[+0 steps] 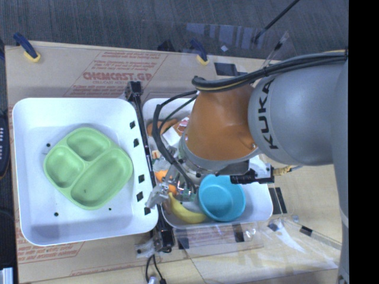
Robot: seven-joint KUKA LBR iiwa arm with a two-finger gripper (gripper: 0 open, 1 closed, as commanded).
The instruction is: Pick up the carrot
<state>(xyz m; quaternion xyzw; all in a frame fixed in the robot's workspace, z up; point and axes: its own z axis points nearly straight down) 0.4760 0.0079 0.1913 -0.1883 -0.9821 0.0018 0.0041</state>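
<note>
Arm (278, 120) reaches in from the right and hangs over the right bin (260, 213), its grey body and orange band covering most of that bin. Gripper (169, 189) is low at the bin's left side, just beside the dividing wall between the two bins. Fingers cannot be made out against the clutter there, so whether they are spread or pressed together cannot be told.

Carrot (173, 188): a small orange patch shows right at the gripper's tip, near the left wall of the right bin. Whether it is pinched or merely touched cannot be told.

Other contents of the right bin: a yellow banana (185, 212) lies along the near edge, just below the gripper. A blue cup (221, 197) sits to the banana's right, touching or nearly touching it, mouth tilted toward the camera. An orange and white item (172, 125) peeks out at the far left of the bin, mostly hidden under the arm; cannot identify it.

Left bin (35, 218) holds a green divided plate (87, 167), three compartments, lying flat at about the middle of the bin. Both bins rest on cardboard (112, 70) with red print.
</note>
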